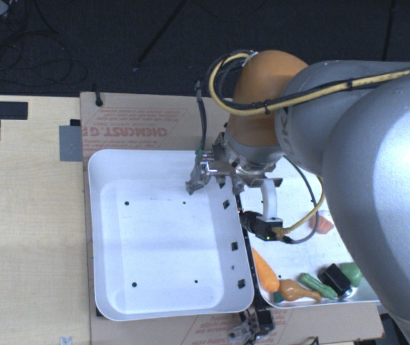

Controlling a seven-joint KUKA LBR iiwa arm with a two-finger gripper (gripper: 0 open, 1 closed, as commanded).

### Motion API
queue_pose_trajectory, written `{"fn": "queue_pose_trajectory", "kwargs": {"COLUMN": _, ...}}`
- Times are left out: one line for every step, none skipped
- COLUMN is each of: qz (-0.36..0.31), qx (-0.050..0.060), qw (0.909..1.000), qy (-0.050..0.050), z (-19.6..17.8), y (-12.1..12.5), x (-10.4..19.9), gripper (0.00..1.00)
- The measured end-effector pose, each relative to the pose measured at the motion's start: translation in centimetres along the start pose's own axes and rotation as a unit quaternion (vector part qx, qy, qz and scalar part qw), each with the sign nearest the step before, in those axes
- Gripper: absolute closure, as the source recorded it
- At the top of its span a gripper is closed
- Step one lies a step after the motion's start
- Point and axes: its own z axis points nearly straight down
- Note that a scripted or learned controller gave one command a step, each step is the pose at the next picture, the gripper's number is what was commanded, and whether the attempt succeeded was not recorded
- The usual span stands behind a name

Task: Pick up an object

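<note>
One gripper (201,175) at left bin (101,192) far rim | grip unclear | carrot (264,268) hugging right bin (295,257) wall

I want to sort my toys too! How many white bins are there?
2. The left bin sits in open view; the right bin is beside it, largely hidden under the arm. Nothing suggests a third.
</note>
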Motion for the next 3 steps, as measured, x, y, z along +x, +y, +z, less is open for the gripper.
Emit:
{"fn": "queue_pose_trajectory", "kwargs": {"qz": -0.006, "qx": 0.009, "qw": 0.9999, "qy": 0.002, "z": 9.0, "y": 4.3, "x": 5.1, "gripper": 0.00}}
{"fn": "queue_pose_trajectory", "kwargs": {"qz": -0.008, "qx": 0.005, "qw": 0.9999, "qy": 0.004, "z": 6.4, "y": 4.4, "x": 11.2, "gripper": 0.00}}
{"fn": "queue_pose_trajectory", "kwargs": {"qz": -0.008, "qx": 0.001, "qw": 1.0000, "qy": 0.005, "z": -2.7, "y": 4.6, "x": 16.4, "gripper": 0.00}}
